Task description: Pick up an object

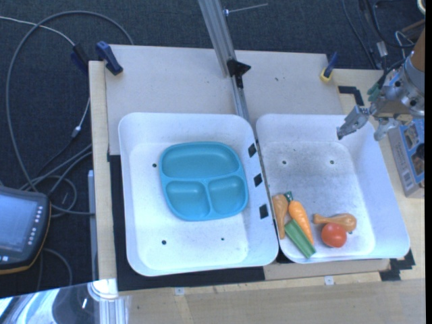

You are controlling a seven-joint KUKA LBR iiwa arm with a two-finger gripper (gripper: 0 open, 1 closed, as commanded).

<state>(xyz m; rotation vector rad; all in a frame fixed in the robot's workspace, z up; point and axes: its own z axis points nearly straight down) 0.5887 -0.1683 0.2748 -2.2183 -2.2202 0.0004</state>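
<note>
Toy foods lie in the right bin (378, 181) near its front edge: two orange carrots (300, 220), a green vegetable (299, 240), a red tomato (333, 235) and a tan gourd-shaped piece (339, 220). My gripper (365, 127) hovers over the bin's far right corner, well behind the foods. Its two fingers are spread open and nothing is between them.
A blue three-compartment plate (202, 181) rests in the left bin (142, 248). A metal pole (219, 25) slants up from the seam between the bins. Blue clamps (108, 56) sit at the bench's back corners; cables and a small screen (20, 228) lie to the left.
</note>
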